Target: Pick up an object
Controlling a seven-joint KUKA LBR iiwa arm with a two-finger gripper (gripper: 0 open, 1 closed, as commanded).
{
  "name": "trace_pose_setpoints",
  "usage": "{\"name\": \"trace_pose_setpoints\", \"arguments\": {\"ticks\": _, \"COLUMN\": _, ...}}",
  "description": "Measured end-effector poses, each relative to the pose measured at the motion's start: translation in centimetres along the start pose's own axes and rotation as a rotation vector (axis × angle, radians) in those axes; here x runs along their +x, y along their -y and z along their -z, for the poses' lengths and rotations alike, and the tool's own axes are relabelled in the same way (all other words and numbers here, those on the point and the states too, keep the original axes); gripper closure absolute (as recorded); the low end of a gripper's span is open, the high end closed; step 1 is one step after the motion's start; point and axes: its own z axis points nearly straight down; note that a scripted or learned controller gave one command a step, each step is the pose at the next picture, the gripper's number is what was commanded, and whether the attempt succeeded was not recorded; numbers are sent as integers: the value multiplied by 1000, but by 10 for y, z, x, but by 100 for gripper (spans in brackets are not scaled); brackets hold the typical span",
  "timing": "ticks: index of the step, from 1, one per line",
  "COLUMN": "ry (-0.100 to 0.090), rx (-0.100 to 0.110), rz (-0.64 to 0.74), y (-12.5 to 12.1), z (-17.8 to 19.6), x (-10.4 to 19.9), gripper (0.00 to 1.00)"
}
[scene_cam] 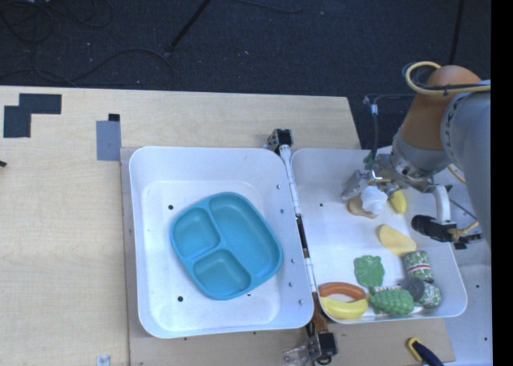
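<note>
Near right bin (321, 176) far edge: gripper (366, 190) over white object (373, 198), grip state unclear.

L bin (144, 196) on the counter (64, 236) holds a blue 3-compartment plate (225, 244), lying flat near bin centre. R bin (321, 228): pincer (370, 188) sits low at its far side, w/ a white obj (374, 197) just under it, a tan piece (358, 207) and small yellow piece (397, 201) beside; can't tell if anything is gripped. Toward R bin's near edge: yellow wedge (396, 238), green leafy toy (369, 270), banana (345, 306) w/ orange ring (341, 288), green bumpy toy (393, 301), striped can (417, 263).
</note>
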Motion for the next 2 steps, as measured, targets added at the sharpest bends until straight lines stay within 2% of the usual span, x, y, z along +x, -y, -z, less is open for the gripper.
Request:
{"name": "trace_pose_setpoints", "arguments": {"ticks": 1, "ry": 0, "rx": 3, "rz": 3, "y": 0, "z": 9, "x": 0, "gripper": 100}}
{"name": "trace_pose_setpoints", "arguments": {"ticks": 2, "ry": -1, "rx": 2, "rz": 1, "y": 0, "z": 44, "x": 95, "gripper": 100}}
